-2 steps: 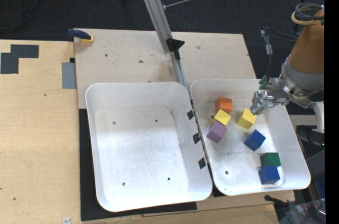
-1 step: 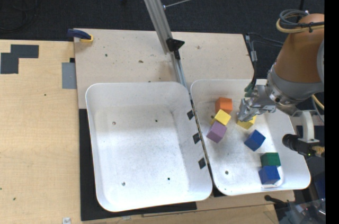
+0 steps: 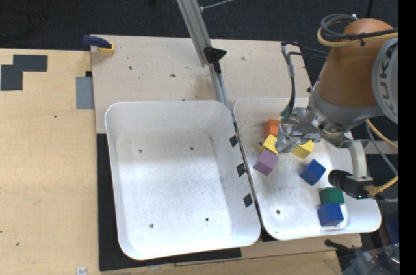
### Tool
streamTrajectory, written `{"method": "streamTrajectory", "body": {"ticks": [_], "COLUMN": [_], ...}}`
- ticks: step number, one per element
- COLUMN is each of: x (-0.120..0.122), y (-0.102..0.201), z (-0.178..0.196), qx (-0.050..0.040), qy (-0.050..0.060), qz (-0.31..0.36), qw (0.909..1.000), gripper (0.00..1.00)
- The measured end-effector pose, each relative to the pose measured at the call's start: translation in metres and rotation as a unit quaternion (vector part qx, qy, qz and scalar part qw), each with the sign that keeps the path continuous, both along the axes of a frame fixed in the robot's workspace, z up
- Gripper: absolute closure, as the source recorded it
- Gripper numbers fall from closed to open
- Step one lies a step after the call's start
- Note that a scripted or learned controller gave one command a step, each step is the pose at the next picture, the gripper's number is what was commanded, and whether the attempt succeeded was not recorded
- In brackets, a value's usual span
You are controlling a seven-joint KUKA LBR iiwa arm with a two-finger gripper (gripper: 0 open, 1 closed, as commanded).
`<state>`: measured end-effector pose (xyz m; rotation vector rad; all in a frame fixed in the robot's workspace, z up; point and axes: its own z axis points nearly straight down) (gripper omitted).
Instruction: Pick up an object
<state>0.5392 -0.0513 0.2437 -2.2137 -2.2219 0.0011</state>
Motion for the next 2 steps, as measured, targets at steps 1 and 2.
{"method": "streamTrajectory", "body": {"ticks": [1, 2], "x": [-0.014, -0.029], "y": [0.057, 0.11], "z": [0.004, -0.012], "qx": [-0.0001, -0.0006], "qy": [0.001, 0.001], "qz": [0.001, 0.0], "qw": [1.0, 1.0], "gripper": [1.0, 1.0]}}
